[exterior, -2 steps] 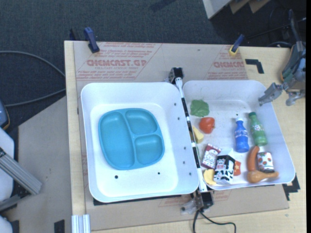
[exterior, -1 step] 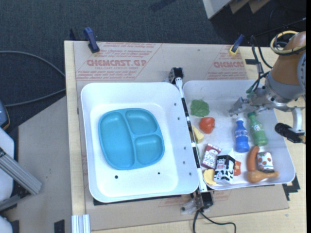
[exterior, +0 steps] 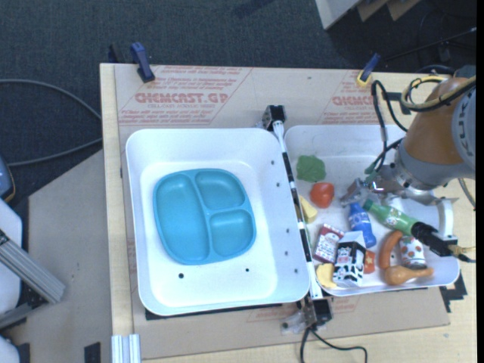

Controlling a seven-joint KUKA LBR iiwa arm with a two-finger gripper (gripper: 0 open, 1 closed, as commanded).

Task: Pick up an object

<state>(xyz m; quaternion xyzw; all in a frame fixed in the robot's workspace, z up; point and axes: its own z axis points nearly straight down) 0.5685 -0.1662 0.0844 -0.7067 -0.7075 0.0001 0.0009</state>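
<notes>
You see grey arm with orange band reaching into right white bin. Gripper low among clutter; whether it grips anything, cannot tell. Just beside it: green plastic bottle, small blue bottle, red tomato-like toy, green leafy piece. Left white bin holds light-blue divided plastic plate.

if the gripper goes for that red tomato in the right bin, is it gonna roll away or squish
The tomato looks round and glossy, so it would probably roll or slip if nudged off-centre. It looks like a toy, likely light and fairly firm. The green piece beside it may stop a roll that way.
</notes>
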